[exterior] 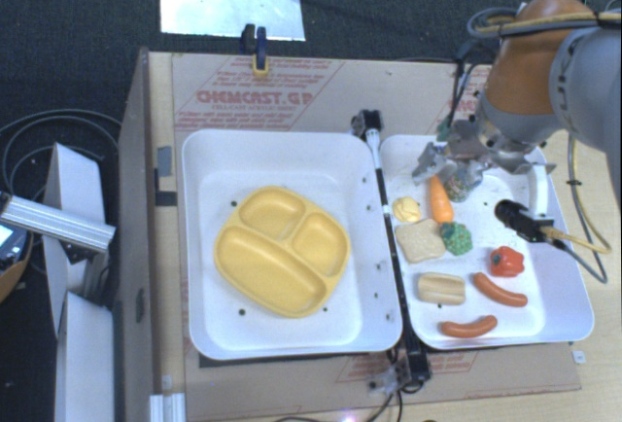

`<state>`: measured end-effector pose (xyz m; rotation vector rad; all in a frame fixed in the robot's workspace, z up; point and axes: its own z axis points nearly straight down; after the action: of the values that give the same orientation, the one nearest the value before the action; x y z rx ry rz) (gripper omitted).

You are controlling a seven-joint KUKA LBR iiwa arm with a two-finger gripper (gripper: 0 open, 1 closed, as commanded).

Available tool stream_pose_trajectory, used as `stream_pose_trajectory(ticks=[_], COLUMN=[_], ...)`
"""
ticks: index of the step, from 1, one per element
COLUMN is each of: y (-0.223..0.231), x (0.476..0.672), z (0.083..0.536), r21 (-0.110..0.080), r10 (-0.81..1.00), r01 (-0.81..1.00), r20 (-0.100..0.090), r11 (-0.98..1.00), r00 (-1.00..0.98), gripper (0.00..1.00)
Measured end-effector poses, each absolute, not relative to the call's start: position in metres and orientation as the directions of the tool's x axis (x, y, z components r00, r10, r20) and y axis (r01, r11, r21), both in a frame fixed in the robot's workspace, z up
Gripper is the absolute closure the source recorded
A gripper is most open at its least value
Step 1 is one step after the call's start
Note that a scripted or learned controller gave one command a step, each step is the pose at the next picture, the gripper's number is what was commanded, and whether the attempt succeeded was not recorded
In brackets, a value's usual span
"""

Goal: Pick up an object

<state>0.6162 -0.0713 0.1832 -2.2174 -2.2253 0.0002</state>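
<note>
Carrot (441, 200): upright in view, long axis near-vertical, top end under claw (453, 172); claw grip state indiscernible.

Red print reading "CHEMCAST GP" (255, 98) stands on the brown protective paper of the counter (292, 80), far of the left bin (194, 216). The same red lettering repeats in slanted rows across the paper, at the far left corner and near the right far edge, but there it is too small and partly covered to read. No other text is legible.
</note>
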Motion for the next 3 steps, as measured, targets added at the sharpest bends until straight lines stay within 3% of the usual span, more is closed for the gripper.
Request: stream_pose_trajectory(ticks=[1,2,3], y=[-0.103,-0.103,-0.1], x=[0.627,0.627,0.64], z=[0.118,0.117,0.116], r21=[0.015,0.014,0.007], r10=[1.0,1.0,1.0], r01=[1.0,1.0,1.0], r20=[-0.005,-0.004,-0.01], r11=[0.003,0.002,-0.004], r00=[-0.003,-0.002,0.004], gripper=[0.0,0.0,0.0])
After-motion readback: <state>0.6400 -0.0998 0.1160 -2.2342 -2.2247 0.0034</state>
